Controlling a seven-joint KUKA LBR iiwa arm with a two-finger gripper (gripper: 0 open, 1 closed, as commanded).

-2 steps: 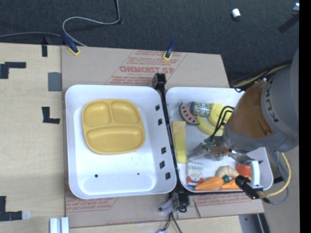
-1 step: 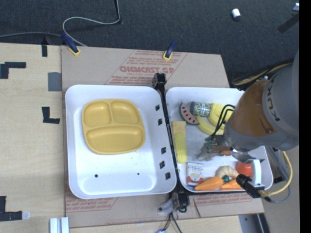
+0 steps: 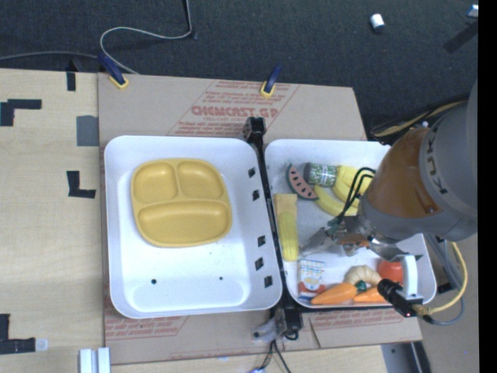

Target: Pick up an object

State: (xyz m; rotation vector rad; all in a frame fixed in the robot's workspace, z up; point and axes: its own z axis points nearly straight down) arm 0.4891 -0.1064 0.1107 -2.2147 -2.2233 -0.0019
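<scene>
The right bin holds several toy foods: a watermelon slice, a green can, a yellow banana, a long pale-yellow piece, a small white carton, an orange carrot, a cream bulb and a red piece. My gripper reaches in from the right and hangs low over the middle of this bin. It sits just right of the pale-yellow piece and above the carton. The arm's orange band covers part of the banana.
The left bin carries a yellow divided plate in its upper half. Black clips run along the seam between the bins. Both bins rest on a cardboard sheet, with cables beyond it.
</scene>
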